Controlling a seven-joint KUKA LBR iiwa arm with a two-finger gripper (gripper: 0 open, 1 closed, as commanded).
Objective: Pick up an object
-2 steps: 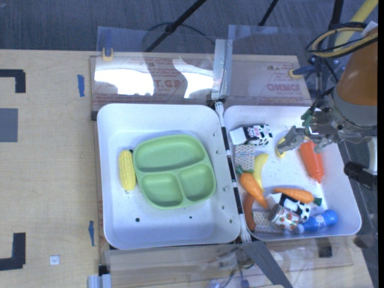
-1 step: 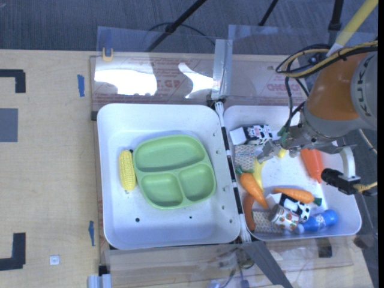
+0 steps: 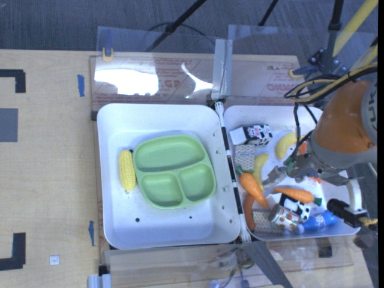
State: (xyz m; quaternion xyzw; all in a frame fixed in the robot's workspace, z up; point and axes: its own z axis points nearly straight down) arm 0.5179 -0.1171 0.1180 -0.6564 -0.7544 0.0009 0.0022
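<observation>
Beside gripper (image 3: 287, 171), carrot (image 3: 252, 188), right bin (image 3: 234, 114)

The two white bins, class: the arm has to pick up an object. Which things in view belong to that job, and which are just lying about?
Belonging to the job:
- tool
- carrot below it
- banana
- toy cow
- right bin

Lying about:
- green divided plate
- corn cob
- left bin

A robotics lab. A wooden bench (image 3: 48, 161) with black markers (image 3: 17, 80) and blue tape (image 3: 81, 84) holds two bins (image 3: 114, 125). Tripod legs (image 3: 192, 8) stand on grey carpet behind, cables (image 3: 324, 80) trailing.
</observation>
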